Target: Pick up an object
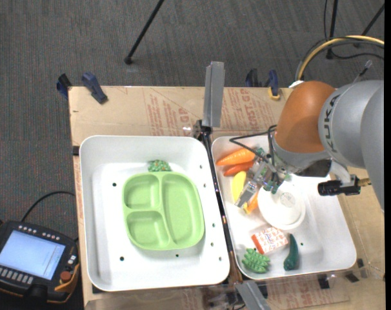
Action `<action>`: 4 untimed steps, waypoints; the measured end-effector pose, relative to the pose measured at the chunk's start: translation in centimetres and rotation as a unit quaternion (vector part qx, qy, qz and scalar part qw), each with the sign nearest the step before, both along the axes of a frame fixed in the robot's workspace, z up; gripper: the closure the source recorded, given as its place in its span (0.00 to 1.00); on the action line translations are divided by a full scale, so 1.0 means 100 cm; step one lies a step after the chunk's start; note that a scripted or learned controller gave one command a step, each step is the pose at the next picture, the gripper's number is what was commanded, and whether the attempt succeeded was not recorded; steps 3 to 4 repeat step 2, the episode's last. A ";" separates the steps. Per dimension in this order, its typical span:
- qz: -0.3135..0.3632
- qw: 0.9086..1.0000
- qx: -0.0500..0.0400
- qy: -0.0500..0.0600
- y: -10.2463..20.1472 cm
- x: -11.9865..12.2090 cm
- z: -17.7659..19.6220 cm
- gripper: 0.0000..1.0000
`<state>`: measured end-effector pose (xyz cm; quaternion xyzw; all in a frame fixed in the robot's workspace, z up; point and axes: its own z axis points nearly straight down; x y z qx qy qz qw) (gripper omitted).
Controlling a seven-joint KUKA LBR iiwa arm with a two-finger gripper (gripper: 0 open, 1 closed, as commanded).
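Carrot (236, 157) looks light, stiff, slick plastic; best taken across its thick middle. Gripper (251, 194) hovers beside it over the banana (238, 185); whether it is apart or together, I cannot tell.

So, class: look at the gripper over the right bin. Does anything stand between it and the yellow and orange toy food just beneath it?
Nothing visible does. The gripper hangs directly over the yellow piece and the orange carrots at the right bin's left side. The white bowl sits beside it, to the right, not underneath.
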<state>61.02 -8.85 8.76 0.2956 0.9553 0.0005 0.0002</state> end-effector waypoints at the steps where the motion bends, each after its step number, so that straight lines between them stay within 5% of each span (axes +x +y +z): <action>1: 0.003 1.000 -0.001 0.000 0.001 0.000 0.010 1.00; 2: 0.117 0.993 0.000 -0.004 0.137 0.014 0.104 1.00; 4: 0.117 0.993 0.000 -0.004 0.137 0.014 0.104 1.00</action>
